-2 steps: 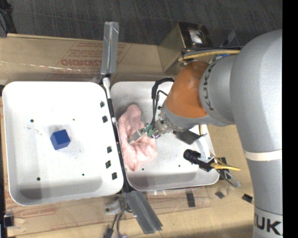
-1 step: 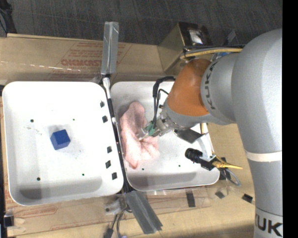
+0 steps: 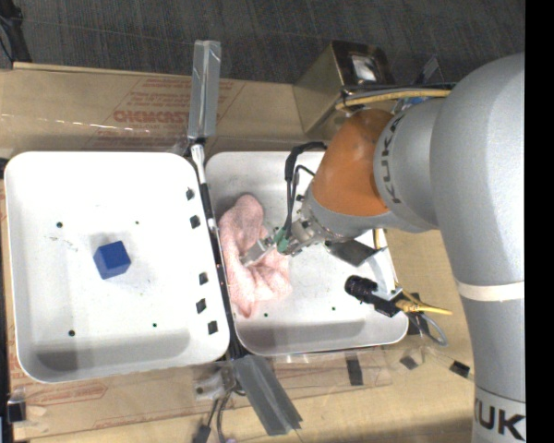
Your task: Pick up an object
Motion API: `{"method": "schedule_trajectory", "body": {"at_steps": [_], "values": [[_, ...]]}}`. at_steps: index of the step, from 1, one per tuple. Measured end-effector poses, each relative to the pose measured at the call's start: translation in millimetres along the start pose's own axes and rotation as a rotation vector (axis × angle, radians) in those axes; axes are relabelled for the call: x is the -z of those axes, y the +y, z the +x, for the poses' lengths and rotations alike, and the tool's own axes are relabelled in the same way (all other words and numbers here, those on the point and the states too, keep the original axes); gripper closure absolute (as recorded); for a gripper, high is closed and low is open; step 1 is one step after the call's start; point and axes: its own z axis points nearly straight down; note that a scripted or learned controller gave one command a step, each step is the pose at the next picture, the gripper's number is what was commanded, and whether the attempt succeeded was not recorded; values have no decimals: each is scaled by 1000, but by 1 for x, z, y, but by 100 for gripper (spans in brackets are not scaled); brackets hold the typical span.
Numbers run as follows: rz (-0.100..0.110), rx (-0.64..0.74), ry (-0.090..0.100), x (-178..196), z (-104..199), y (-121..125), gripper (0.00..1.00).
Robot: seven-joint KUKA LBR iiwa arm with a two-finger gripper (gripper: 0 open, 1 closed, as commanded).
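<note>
I see the grey arm [image 3: 471, 183] closest to my camera, filling the right side and bending over the right bin [image 3: 351, 332]. The left bin [image 3: 37, 247] sits beside it and holds a small blue cube [image 3: 112, 258]. A pink cloth [image 3: 245, 261] lies crumpled along the right bin's left wall. My gripper [image 3: 270, 246] is down on the cloth, but I cannot tell its grip.

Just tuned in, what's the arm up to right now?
The arm has reached into the right bin and its gripper is down on the pink cloth bunched against that bin's left wall. Whether it actually has hold of the cloth can't be told from here. A blue cube sits alone in the left bin, untouched.
</note>
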Motion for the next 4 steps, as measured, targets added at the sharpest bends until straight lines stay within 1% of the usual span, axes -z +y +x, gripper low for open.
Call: {"method": "schedule_trajectory", "body": {"at_steps": [1,2,3,4], "values": [[-1,32,-3,-10,2,-2,0],[-1,33,-3,-10,2,-2,0],[1,37,0,-1,3,-2,100],[2,40,0,9,4,-1,100]]}}
